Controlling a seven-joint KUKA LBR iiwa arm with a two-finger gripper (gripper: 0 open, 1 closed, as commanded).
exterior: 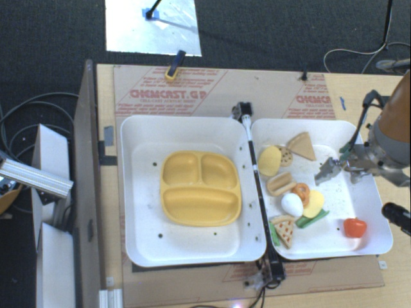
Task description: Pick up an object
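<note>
Nothing lifted yet. My claw (329, 170) hovering low in right bin (372, 236), fingers looking parted, gripping nothing. Toy food sitting just left: egg (292, 204), hot dog (280, 183), pizza slice (283, 230); tomato (354, 227) nearer front. Yellow tray (200, 188) lying in left bin (144, 172). Whole grab remaining.

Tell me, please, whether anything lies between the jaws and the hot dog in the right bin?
Nothing visible does. The gripper hangs just right of the hot dog, with bare bin floor between them.
</note>
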